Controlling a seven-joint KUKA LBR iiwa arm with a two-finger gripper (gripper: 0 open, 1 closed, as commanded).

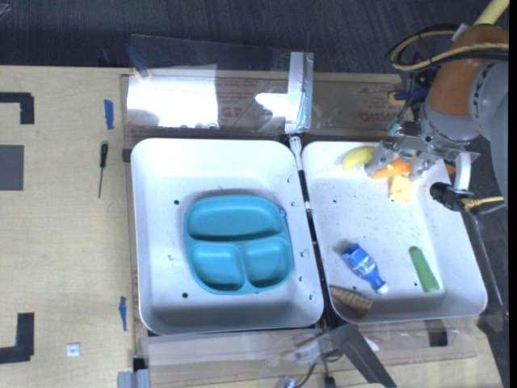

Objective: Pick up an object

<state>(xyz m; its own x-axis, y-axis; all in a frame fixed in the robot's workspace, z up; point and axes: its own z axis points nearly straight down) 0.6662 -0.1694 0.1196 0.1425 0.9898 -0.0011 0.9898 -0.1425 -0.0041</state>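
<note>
Pale wood-grain bench (56,257) w/ black tape marks is lying under a dark floor strip at the far edge; a clear plastic sheet (210,95) is standing behind the bins, catching glare, and a thin dark screwdriver-like tool (102,166) is lying on the bench left of them. Left shallow white bin (153,168) is holding a teal plastic divided tray (237,242), three compartments, sitting roughly mid-bin. Right shallow white bin (460,293) is holding several items: a yellow rounded piece (356,158) at the far left corner, an orange chunky object (399,178) just right of it, a blue crumpled wrapper-like item (363,266) near the middle, a green cylindrical stick (424,268) toward the right wall, and a brown bristly brush-like thing (351,299) at the near edge. Grey arm w/ orange band (456,87) is reaching in from the right, cables looping above it, over the far part of the right bin. Gripper (401,162) is hanging right over the orange chunky object, metal parts overlapping it, yellow piece just beside on the left. Can't tell if the claw is released or clenched, or if it's actually gripping the orange thing. Blue, green and brown items are lying well apart from the claw, toward the near side.
</note>
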